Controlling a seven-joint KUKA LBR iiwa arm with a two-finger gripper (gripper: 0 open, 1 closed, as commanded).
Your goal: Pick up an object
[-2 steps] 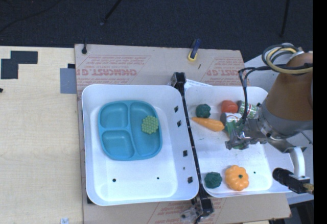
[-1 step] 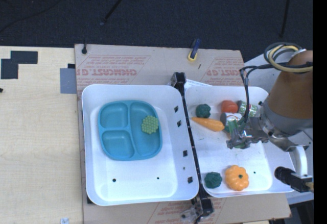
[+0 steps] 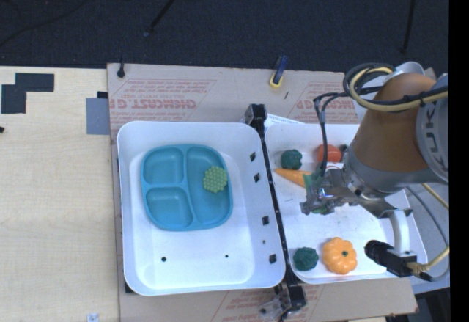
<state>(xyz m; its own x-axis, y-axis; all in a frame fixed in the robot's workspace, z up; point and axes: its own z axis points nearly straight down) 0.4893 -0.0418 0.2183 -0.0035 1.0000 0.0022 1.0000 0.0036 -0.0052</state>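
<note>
Arm: looming closest to the lens, the grey arm [image 3: 399, 133] with its orange band reaches in from the right over the right bin [image 3: 293, 141].
Claw: the gripper [image 3: 319, 203] hangs low over the middle of the right bin; from where I stand I cannot tell how it is set, and nothing shows in it.
Nearest piece: an orange carrot [image 3: 291, 177] lies just left of the claw, pointing toward the divider.
Behind it: a dark green broccoli [image 3: 292, 159] sits just above the carrot; a red-orange piece [image 3: 330, 153] peeks out beside the arm, partly hidden.
Front of right bin: a second dark green piece [image 3: 306, 259] and an orange pumpkin [image 3: 339, 255] sit side by side, well below the claw.
Left bin: the white left bin [image 3: 183, 269] holds a blue divided plate [image 3: 168, 203].
On the plate: a round green knobbly thing [image 3: 215, 180] rests in the plate's upper right compartment.
</note>
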